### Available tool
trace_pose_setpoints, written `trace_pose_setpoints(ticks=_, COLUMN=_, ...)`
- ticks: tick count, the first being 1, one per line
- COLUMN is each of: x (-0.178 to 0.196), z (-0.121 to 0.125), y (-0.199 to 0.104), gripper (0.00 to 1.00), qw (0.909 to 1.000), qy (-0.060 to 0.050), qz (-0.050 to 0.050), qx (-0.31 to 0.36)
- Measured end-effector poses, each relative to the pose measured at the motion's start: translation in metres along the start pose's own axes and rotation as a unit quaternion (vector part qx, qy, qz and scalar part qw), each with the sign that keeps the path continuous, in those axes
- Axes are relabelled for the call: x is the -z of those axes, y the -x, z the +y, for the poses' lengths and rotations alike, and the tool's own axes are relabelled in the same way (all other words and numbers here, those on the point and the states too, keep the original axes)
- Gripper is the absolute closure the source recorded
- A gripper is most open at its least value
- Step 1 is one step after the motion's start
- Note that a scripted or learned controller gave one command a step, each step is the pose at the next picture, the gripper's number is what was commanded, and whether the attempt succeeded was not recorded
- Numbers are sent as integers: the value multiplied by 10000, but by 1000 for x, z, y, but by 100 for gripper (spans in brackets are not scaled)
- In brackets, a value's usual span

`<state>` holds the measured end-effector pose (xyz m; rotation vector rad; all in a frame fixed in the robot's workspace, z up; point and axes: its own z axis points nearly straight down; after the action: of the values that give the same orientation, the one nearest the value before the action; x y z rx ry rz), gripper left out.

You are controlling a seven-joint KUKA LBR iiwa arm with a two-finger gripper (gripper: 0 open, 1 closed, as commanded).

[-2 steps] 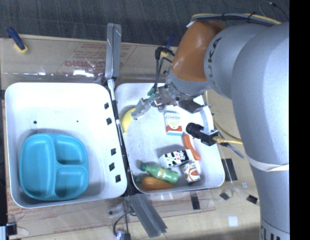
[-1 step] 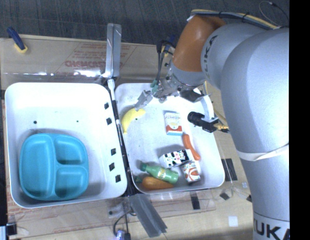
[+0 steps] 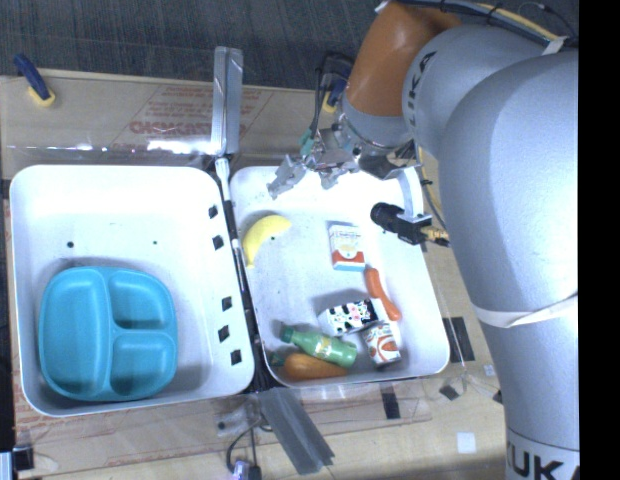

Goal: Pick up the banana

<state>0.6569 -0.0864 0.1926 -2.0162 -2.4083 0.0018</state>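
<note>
Two shallow white bins sit side by side on the bench, and the right bin [image 3: 430, 343] holds all the loose goods. The banana [image 3: 262, 232] lies near that bin's upper left corner, close to the divider between the bins, its curved yellow body resting on the white floor with nothing touching it. The gripper [image 3: 308, 170] hangs above the right bin's far rim, up and to the right of the banana and apart from it; its two metal fingers [image 3: 286, 177] look spread, with nothing between them. The grey arm [image 3: 510, 148] fills the right side of the view, its orange band [image 3: 390, 53] just above the wrist.

Further down the right bin, a small white and orange carton [image 3: 345, 245] stands right of the banana. Below it lies an orange sausage-shaped piece [image 3: 382, 295], then a black and white spotted carton [image 3: 348, 317] and a small red and white can [image 3: 383, 343]. A green bottle [image 3: 320, 345] lies on its side near the near rim, with a carrot [image 3: 310, 367] just beneath it.

The left bin [image 3: 30, 193] holds a light blue divided tray [image 3: 108, 334] in its lower part. A blue clamp [image 3: 32, 78] grips the bench's far left corner.
</note>
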Motion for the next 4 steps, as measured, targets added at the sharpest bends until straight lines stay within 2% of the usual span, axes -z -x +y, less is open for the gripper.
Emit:
trace_pose_setpoints(ticks=1, x=-102, z=-3, y=14, gripper=0, qw=9999, qy=-10, qz=5, qx=-135)
trace_pose_setpoints(ticks=2, x=-101, z=-28, y=2, gripper=0, qw=9986, qy=-8, qz=8, qx=529)
trace_pose_setpoints(ticks=3, x=-101, z=-65, y=1, gripper=0, qw=9900, qy=-6, qz=8, qx=1412)
trace_pose_setpoints(ticks=4, x=-101, z=-100, y=-3, gripper=0, qw=9905, qy=-6, qz=6, qx=1375)
